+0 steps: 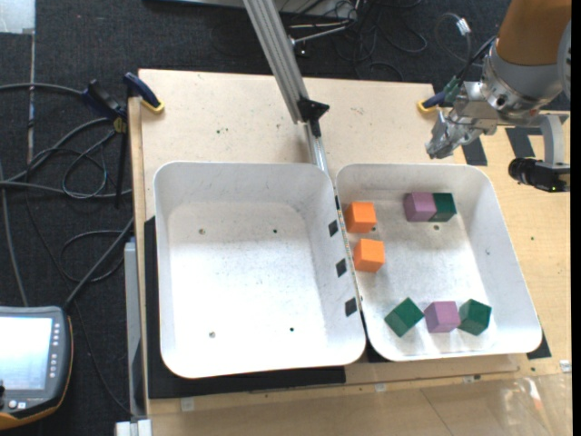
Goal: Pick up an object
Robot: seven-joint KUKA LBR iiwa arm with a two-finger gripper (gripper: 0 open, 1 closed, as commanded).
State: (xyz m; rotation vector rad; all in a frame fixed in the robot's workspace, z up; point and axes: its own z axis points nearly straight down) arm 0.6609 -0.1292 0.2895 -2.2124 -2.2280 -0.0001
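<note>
arm (531, 34) cut off at the top right corner; its gripper (442, 145) hangs above the right bin's (508, 252) far rim, grip state impossible to tell. inside the right bin: two orange cubes (363, 215) near the divider, purple cube (418, 206) touching a green cube (444, 206), and a green-purple-green row (441, 316) at the near wall. open floor lies mid-bin.

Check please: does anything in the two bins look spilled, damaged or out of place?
Nothing stands out. The seven blocks all lie inside the right bin: two orange, two purple, three green. None has spilled onto the bench. The gripper hangs above the bin's far edge.
</note>
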